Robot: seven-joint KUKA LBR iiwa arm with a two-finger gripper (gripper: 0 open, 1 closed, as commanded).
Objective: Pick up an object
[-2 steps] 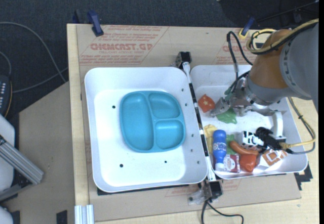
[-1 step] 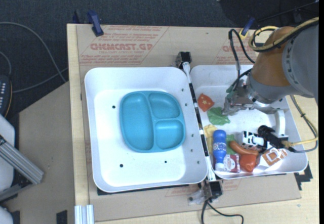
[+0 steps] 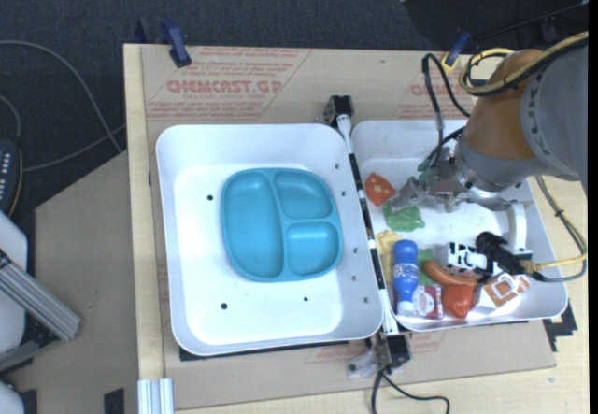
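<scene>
One blue bottle, one blue plate, two white bins

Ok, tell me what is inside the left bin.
The left bin holds a blue three-compartment plate, lying flat near its middle, with nothing in its compartments. A few small dark spots mark the bin floor. Whatever lies beneath the plate is covered.

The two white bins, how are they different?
The left bin has one thing in it, a blue divided plate; the right bin has lots of small toys, like a blue bottle. The arm's gripper reaches into the right bin, not the left bin. Both are shallow and white.
</scene>
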